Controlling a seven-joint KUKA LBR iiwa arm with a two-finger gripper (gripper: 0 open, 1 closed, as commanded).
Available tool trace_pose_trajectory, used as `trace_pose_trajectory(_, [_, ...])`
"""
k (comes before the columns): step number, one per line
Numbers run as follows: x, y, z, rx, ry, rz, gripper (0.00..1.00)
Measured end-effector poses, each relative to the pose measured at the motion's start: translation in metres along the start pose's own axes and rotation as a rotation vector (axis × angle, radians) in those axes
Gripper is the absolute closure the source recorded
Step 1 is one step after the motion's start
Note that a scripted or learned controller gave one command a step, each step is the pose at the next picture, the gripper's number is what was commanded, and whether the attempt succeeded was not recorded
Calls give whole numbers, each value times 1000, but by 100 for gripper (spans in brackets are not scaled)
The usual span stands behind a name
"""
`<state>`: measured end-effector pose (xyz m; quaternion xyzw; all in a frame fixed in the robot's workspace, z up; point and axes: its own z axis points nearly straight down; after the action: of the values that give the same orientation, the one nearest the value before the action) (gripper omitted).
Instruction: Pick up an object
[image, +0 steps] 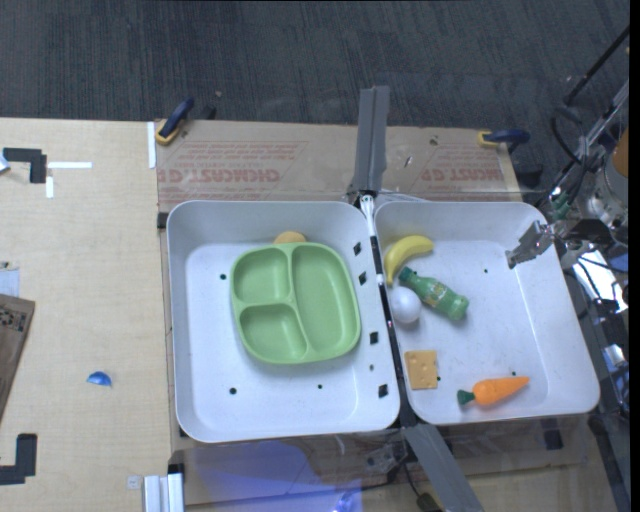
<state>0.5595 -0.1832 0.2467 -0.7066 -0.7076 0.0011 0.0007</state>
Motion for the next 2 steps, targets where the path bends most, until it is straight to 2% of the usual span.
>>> trace_pose_trajectory(1, [64,8,125,0,1,-203,0])
trace_pose_trajectory(2, [72,19,154,-4,-6,-214,0])
